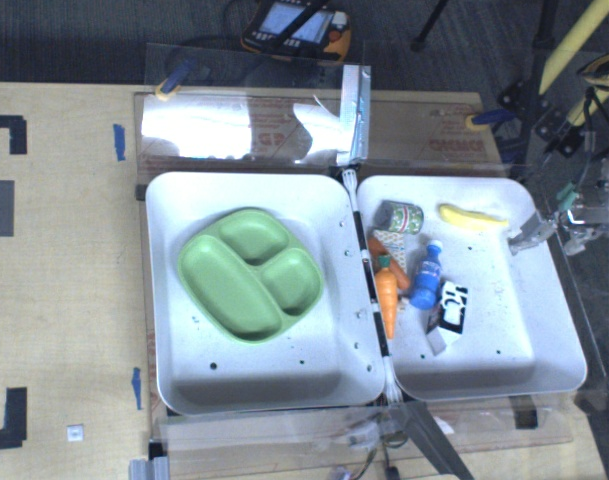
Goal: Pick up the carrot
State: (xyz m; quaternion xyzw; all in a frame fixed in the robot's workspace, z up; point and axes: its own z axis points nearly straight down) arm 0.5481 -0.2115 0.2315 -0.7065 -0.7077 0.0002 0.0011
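Lengthwise, carrot point(386, 298) along bin divider

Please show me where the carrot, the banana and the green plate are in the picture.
carrot point(386, 293): camera view, middle of its orange body.
banana point(471, 216): camera view, middle of the yellow fruit.
green plate point(246, 273): camera view, ridge between its compartments.
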